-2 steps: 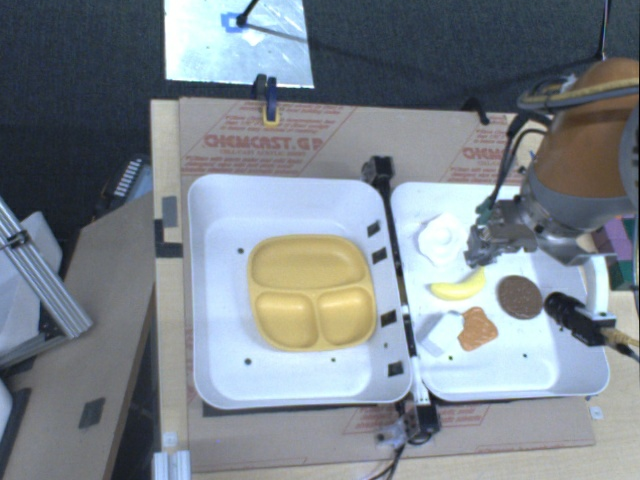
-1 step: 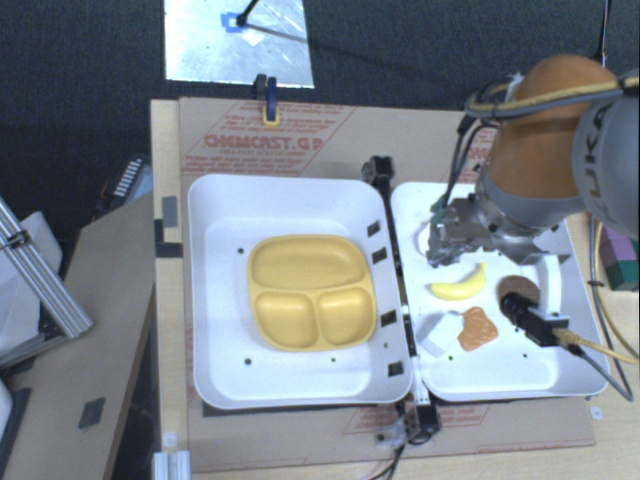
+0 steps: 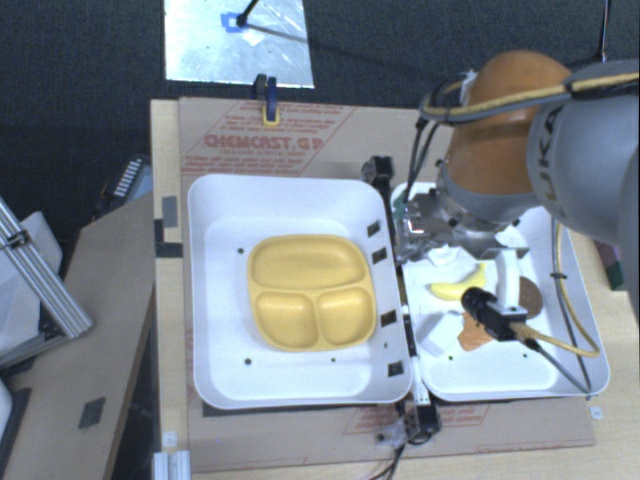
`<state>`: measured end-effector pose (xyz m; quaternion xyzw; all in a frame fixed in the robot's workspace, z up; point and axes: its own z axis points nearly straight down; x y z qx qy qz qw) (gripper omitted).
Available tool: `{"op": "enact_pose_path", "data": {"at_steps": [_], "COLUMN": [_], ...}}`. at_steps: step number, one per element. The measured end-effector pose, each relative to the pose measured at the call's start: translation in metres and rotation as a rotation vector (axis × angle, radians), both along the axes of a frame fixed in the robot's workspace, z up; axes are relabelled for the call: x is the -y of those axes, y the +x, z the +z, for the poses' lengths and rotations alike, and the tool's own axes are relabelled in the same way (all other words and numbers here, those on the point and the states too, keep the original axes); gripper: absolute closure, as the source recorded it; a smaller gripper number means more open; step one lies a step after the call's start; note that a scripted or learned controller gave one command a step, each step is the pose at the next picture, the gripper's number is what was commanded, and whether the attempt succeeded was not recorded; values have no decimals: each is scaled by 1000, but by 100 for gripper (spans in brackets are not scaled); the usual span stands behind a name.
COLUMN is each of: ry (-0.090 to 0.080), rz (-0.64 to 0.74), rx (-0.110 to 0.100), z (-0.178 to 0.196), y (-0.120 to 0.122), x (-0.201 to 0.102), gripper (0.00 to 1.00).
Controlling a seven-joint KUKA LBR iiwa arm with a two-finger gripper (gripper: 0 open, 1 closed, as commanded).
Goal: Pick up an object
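The grey arm with its orange band hangs over the right bin (image 3: 500, 373). Its gripper (image 3: 420, 226) sits low at that bin's left wall, mostly hidden under the wrist. Just right of the gripper lie a yellow banana-shaped piece (image 3: 452, 290) and a small white object (image 3: 447, 261). Further right, a round dark brown object (image 3: 527, 296) rests on the bin floor, and an orange-brown piece (image 3: 470, 337) lies in front of the banana. I see nothing lifted.
The left bin (image 3: 215, 268) holds a yellow three-compartment plate (image 3: 305, 290). A row of black clips (image 3: 385, 288) runs along the divide between the bins. The bins sit on a cardboard sheet (image 3: 260, 138).
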<state>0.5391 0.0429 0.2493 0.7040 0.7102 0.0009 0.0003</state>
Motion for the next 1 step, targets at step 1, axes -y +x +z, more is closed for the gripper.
{"op": "enact_pose_path", "data": {"at_steps": [1], "ry": [-1], "rz": [-2], "rx": [0], "z": [-19], "y": [11], "x": [-49], "gripper": [100]}}
